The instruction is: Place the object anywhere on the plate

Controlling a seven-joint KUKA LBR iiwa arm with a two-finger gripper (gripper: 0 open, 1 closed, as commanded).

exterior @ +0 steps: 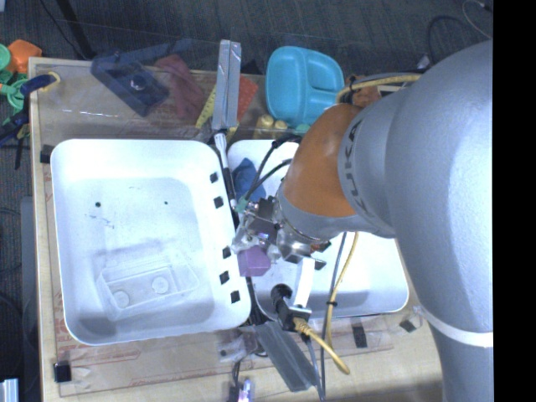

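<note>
- Nearest me, at about 7 o'clock, I see the left bin [60, 224]. A clear tray [146, 279] lies flat in its near half, with two round dimples in its floor.
- The right bin [377, 290] sits at about 5 o'clock, just beside the left one; the arm [410, 157] comes in from 3 o'clock and covers much of it.
- Close to the middle of my view, the gripper [253, 249] hangs over the right bin's left edge, next to the wall shared by the two bins. I cannot tell whether it is spread or pressed together.
- The purple block [254, 263] is right at the gripper's tip, on its 6 o'clock side and well apart from the clear tray. I cannot tell whether it is pinched or only touching.
- Just past the gripper, toward 12 o'clock, a blue thing [244, 178] lies in the right bin near its left wall.
- Beyond the bins, at 12 o'clock, a light blue plastic piece [303, 82] rests on the bench.
- At about 11 o'clock, a red cloth [180, 72] and a dark grey piece [134, 82] lie on the far bench, side by side.
</note>
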